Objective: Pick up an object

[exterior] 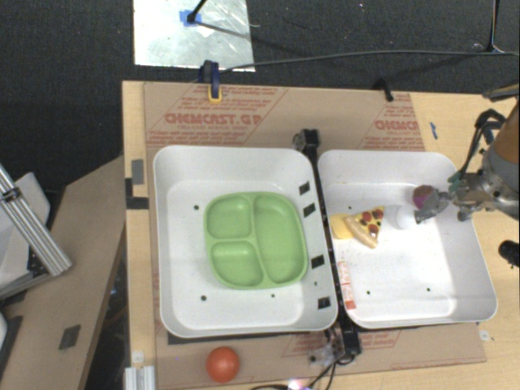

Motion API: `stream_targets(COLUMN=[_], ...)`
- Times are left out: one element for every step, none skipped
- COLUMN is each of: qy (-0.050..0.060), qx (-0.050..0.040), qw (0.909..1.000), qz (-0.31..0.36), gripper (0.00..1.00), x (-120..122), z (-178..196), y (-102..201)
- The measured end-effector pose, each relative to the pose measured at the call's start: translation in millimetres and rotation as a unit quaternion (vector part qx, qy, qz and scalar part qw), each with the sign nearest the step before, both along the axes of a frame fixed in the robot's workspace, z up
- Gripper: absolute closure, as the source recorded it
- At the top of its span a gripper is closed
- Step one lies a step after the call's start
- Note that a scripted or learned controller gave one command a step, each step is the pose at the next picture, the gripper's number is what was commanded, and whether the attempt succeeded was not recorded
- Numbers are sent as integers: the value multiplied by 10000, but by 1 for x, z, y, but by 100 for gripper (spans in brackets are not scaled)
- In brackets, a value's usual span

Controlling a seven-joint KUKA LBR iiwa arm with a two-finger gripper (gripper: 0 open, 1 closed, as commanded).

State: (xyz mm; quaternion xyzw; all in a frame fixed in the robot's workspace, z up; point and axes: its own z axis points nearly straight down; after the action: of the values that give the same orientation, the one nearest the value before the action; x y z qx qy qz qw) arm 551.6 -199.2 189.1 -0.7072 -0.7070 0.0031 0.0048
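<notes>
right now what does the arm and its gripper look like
The arm is grey and bulky, entering from the right edge, with thin dark cables looping beside it. The gripper is a grey metal assembly ending in slim fingers; finer markings are too small to make out.

Dark carpeted floor [65, 71] seen beyond a brown bench [268, 108] w/ red lettering. Shiny foil sheet [193, 21] laid on floor; aluminium rail [28, 226] at left.
</notes>
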Motion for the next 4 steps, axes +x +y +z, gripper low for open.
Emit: stream_targets(qy=[-64, -48, -46, -78], qx=[-15, -9, -9, -17], qw=[10000, 10000, 10000, 10000], qz=[18, 33, 13, 15], gripper=[0, 0, 0, 100], x=[3, 10, 10, 12], z=[8, -47, -100, -86], y=[1, 9, 9, 9])
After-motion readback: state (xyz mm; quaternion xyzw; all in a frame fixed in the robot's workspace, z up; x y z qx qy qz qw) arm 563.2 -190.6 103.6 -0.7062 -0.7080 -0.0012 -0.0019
